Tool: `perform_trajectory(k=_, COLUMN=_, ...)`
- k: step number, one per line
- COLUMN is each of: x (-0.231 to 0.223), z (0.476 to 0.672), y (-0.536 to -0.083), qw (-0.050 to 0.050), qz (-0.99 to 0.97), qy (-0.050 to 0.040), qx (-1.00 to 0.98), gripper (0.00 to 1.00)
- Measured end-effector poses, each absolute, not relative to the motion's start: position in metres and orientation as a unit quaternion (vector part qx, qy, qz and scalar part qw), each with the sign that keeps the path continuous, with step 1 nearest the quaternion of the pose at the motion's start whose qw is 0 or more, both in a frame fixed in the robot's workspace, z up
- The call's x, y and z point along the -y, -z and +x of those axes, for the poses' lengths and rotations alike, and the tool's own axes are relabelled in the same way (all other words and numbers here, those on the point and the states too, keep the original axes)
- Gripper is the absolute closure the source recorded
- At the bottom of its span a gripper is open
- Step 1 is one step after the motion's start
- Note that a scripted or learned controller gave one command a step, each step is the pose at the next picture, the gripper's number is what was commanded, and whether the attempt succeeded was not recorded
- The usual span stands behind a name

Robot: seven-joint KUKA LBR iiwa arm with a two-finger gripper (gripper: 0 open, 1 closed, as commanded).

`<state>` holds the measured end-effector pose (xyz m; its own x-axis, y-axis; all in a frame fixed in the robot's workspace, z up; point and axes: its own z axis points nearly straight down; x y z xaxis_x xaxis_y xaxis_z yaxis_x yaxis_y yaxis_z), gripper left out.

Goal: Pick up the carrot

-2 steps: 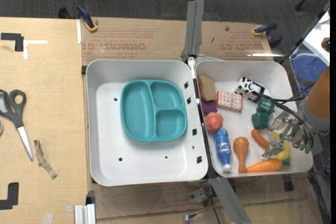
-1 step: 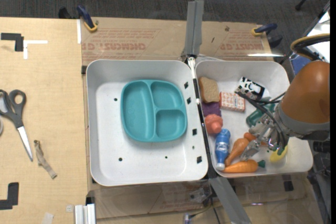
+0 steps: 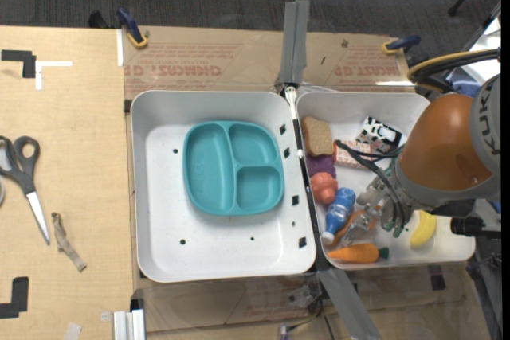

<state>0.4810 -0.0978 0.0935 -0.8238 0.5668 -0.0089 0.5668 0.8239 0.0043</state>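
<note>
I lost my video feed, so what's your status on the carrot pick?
Tool low in right bin, grip state unclear. Carrot lying at bin's near edge, not held. Blue bottle and banana crowd close by.

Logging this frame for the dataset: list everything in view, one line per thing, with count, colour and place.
bins: two, white, side by side on the bench
divided plate: one, teal, in the left bin
carrot: one, orange, near edge of the right bin
bread slice: one, brown, far left of the right bin
bottle: one, blue, right bin
banana: one, yellow, right bin beside the arm
scissors: one pair, grey handles, on the bench at left
gripper: one, grey, low in the right bin above the carrot
</note>
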Motion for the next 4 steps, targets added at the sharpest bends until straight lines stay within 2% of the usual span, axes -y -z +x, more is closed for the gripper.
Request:
perform_trajectory(k=1, x=0.107, z=0.57, y=-0.092, qw=0.001, qz=0.42, qy=0.0005, qx=-0.908, gripper=0.0)
perform_trajectory(k=2, x=0.11, z=0.556, y=-0.091, qw=-0.001, qz=0.57, qy=0.001, qx=-0.822, gripper=0.0)
perform_trajectory(k=3, x=0.11, z=0.556, y=-0.1, qw=-0.001, qz=0.569, qy=0.0021, qx=-0.823, gripper=1.0)
perform_trajectory(k=4, x=0.154, z=0.573, y=-0.246, qw=0.0, qz=0.618, qy=0.0012, qx=-0.786, gripper=1.0)
